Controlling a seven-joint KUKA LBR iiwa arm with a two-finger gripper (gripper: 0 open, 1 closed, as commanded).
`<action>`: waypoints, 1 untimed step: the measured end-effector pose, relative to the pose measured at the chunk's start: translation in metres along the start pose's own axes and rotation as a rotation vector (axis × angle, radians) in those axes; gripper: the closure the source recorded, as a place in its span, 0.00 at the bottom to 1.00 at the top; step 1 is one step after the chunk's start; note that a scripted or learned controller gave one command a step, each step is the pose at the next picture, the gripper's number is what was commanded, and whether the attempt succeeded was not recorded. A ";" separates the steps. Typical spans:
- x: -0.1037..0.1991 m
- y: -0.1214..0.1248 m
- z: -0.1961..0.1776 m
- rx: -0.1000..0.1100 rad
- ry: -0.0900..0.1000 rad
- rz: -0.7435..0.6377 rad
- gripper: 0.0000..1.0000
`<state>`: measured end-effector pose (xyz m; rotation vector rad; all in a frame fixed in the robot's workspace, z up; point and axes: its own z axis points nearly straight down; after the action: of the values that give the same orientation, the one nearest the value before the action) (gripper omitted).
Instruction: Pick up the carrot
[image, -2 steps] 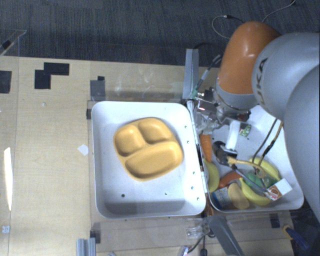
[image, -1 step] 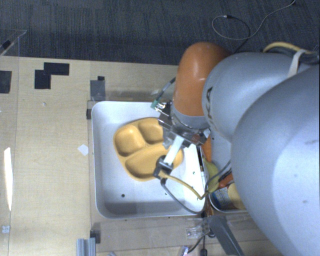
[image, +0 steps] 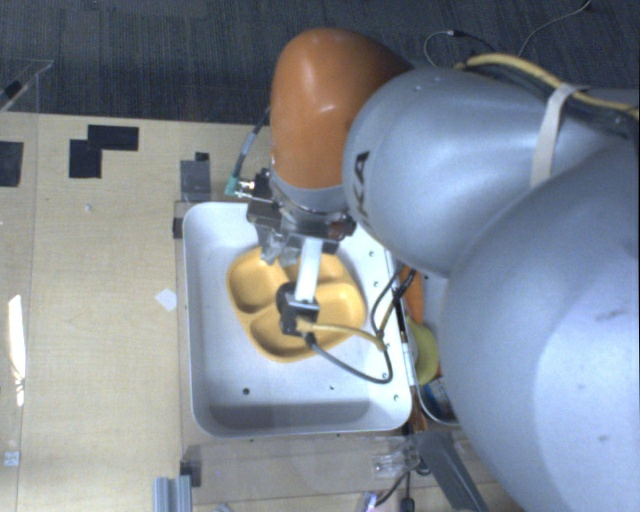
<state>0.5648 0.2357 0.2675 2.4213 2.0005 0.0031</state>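
I am hovering the hand (image: 280, 255), its opening impossible to tell, over a yellow lobed plastic piece (image: 250, 290) in the left white bin (image: 215, 400), seemingly off target: the orange carrot (image: 424, 298) is apparently lying beside that bin, under the grey arm (image: 480, 200).

White bin (image: 300, 400) sitting on pale wooden bench (image: 90, 350); using it as the reference. Yellow lobed object (image: 250, 285) lying inside it, on the far half of the floor. Yellow-green rounded item (image: 427, 352) lying just past the bin's right rim, kind unclear. Dark round container (image: 437, 402) showing beside the bin's near right corner. Grey bracket (image: 195, 178) standing at the far left corner. Small white scrap (image: 165, 298) lying on the bench just left of the bin. Black square markings (image: 100, 150) showing farther left, beyond the far edge.
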 end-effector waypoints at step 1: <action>-0.009 -0.041 0.109 0.003 -0.001 0.045 1.00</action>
<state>0.5234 0.2350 0.1588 2.4671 1.9467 -0.0020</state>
